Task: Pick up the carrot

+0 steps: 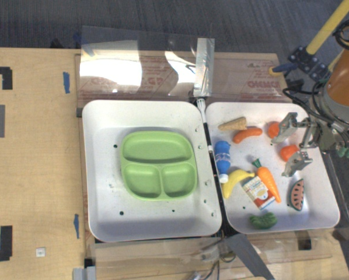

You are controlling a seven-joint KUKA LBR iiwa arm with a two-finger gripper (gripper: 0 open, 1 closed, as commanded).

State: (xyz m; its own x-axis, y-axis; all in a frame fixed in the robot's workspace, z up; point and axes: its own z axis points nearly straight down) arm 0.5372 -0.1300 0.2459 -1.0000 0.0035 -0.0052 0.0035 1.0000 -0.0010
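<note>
The carrot (268,180), orange with a green top, lies at a slant in the right bin (326,214), between a juice box and a watermelon slice. My gripper (293,144) hovers at the bin's right side, up and to the right of the carrot and apart from it. It is open, its fingers (297,162) spread wide. A small orange-red piece (288,152) lies beneath the gap between them, not gripped.
The right bin also holds a sausage (246,135), a bread piece (231,123), a blue bottle (222,156), a banana (236,179), a juice box (258,192), a watermelon slice (296,194) and broccoli (262,219). A green divided plate (159,163) sits in the left bin (98,156).
</note>
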